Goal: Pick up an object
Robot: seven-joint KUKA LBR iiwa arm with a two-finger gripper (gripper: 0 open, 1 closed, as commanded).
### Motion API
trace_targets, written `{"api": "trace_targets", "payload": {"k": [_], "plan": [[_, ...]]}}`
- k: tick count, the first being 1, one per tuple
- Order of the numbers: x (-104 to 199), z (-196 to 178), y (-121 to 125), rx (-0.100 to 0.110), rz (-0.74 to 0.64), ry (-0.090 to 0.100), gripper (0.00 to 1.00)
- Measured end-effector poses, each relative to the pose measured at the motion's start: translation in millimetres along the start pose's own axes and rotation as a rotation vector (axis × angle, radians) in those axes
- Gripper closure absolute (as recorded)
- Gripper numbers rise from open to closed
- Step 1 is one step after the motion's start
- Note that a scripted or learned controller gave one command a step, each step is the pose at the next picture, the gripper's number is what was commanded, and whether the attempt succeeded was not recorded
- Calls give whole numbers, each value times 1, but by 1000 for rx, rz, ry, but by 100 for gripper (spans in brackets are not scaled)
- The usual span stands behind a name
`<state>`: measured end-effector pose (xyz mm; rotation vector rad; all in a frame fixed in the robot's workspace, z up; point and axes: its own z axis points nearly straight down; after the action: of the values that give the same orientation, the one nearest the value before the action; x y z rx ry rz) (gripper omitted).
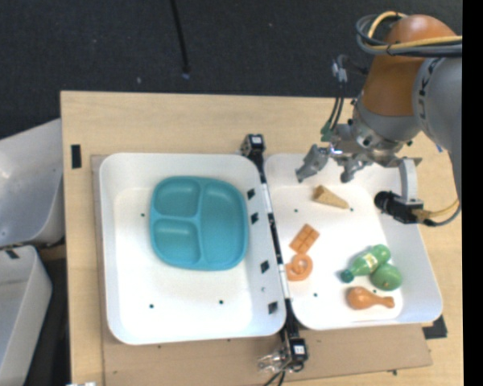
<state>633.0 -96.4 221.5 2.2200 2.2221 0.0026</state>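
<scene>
1. Nearest my reach is a tan wedge [331, 197], like a slice of cheese, lying flat near the back of the right bin [419, 308]. I judge it the likeliest thing to pick up, since it lies just below my fingers.
2. My gripper [332, 163] hangs over that back edge, above the wedge and apart from it. Its two grey fingers are spread wide and nothing sits between them.
3. Toward the front of the same bin lie an orange waffle-like block [303, 238] and, just beside it, an orange ring [299, 268], both close to the divide between the bins.
4. Near the right front corner are green pear-shaped toys [373, 267] bunched together, with an orange pear-like piece [367, 298] just in front of them. Being crowded, they look harder to pinch cleanly.
5. The wedge lies well apart from the others, which leaves room for spread fingers to come down on either side of it.
6. The left bin [129, 312] bears a teal divided plate [199, 221], well apart from me.
7. My arm, grey with an orange band, reaches in from the right.
</scene>
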Motion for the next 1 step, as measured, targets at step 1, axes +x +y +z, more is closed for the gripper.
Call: {"api": "trace_targets", "payload": {"k": [1], "plan": [[-2, 42, 0, 5, 2, -3, 0]]}}
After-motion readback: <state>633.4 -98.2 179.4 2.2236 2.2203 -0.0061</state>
